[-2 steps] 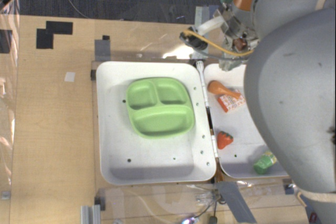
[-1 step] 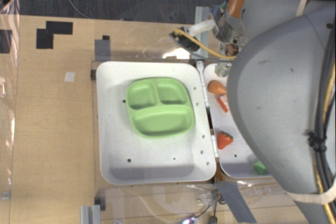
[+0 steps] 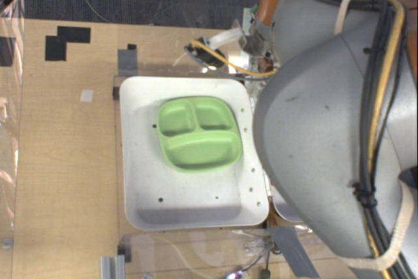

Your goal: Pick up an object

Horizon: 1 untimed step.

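While the green divided plate (image 3: 199, 132) lies flat in the left white bin (image 3: 140, 160), unlifted, the pick looks not yet done; the grey arm (image 3: 326, 140) probably hides the gripper.

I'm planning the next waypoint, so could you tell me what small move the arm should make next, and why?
Probably swing the end effector left and down over the green three-compartment plastic plate. It sits beyond the shallow white bin's far rim, not above the plate, which lies flat and alone in that bin.
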Each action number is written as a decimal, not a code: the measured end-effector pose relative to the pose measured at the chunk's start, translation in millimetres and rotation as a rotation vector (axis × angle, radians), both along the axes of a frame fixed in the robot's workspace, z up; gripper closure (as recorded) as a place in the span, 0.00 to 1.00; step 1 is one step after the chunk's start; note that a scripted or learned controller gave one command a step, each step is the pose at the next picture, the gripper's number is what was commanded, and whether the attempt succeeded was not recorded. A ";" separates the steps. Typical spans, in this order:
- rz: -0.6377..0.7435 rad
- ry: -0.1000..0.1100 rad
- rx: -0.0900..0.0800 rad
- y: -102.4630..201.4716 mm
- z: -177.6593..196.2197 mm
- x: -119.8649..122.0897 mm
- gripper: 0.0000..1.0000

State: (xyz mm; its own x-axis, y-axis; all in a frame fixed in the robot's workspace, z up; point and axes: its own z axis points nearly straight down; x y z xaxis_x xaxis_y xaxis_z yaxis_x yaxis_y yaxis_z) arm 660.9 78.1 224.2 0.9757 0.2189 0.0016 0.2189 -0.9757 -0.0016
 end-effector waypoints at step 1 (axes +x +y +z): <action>-0.018 0.000 0.000 22.2 19.6 3.6 1.00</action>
